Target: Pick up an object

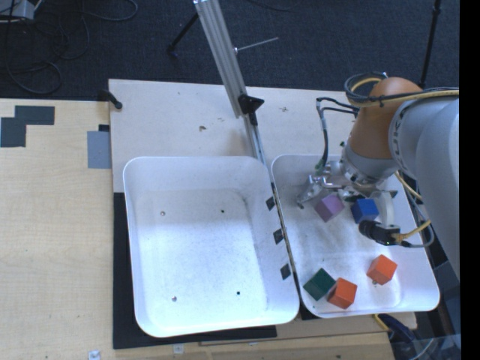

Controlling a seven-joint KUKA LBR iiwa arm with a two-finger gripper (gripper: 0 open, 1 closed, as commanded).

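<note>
My gripper (321, 189) hangs over the upper part of the right bin (420, 295), under the grey arm with its orange band. A purple block (328, 207) lies right at the gripper's lower edge, tilted; I cannot tell whether it is held or just resting on the bin floor. Just to its right a blue block (365, 209) is partly covered by the wrist. Further toward the front sit an orange block (382, 269), a second orange block (343, 293) and a dark green block (319, 283).
The left bin (150, 201) stands beside the right one, their rims meeting in a ridge with black clips (278, 235). A slanted aluminium bar (225, 58) rises behind the bins. Black cables (390, 235) loop off the wrist over the right bin.
</note>
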